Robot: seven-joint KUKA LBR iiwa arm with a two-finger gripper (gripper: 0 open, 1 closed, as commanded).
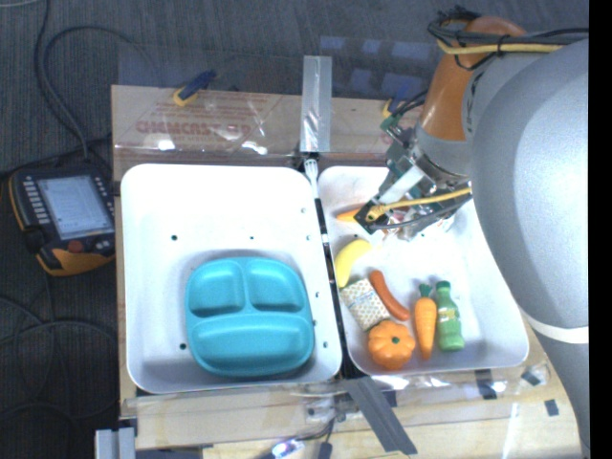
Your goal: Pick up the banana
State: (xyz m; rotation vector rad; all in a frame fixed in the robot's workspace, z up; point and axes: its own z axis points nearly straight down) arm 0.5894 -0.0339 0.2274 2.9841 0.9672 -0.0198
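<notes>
Camera view: gripper (pixel 400 223) is hovering, grip state impossible to tell. Banana (pixel 351 259) is lying near it, down-left, beside the bin wall (pixel 326 256). Likely needing to shift over the banana's middle before dropping, clearing that wall.

Dark grey carpet (pixel 220 12) surrounds the wooden bench (pixel 134 103), with a control pendant (pixel 62 213) lying at its left

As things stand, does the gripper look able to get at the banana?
Probably yes. The banana lies uncovered by the left wall of the right bin, and the gripper hangs close beside it with nothing between them. The wall and the sausage nearby may crowd the approach.
</notes>
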